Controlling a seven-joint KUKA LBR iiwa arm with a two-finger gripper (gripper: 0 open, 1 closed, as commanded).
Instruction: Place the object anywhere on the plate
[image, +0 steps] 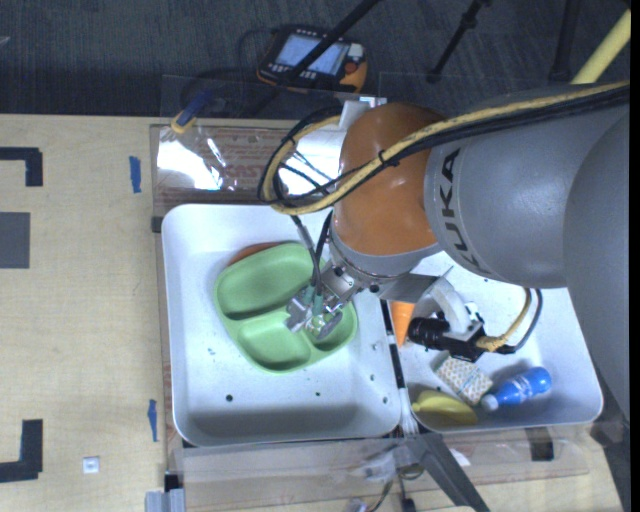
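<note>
The arm (480, 190) is reaching over the left bin (200, 400). The green plate (260, 290) is lying inside it. The gripper (315, 312) is hanging w/ fingers apart over the plate's right part; the object is maybe something small between them, cannot tell. Risk: it is rolling off.
</note>
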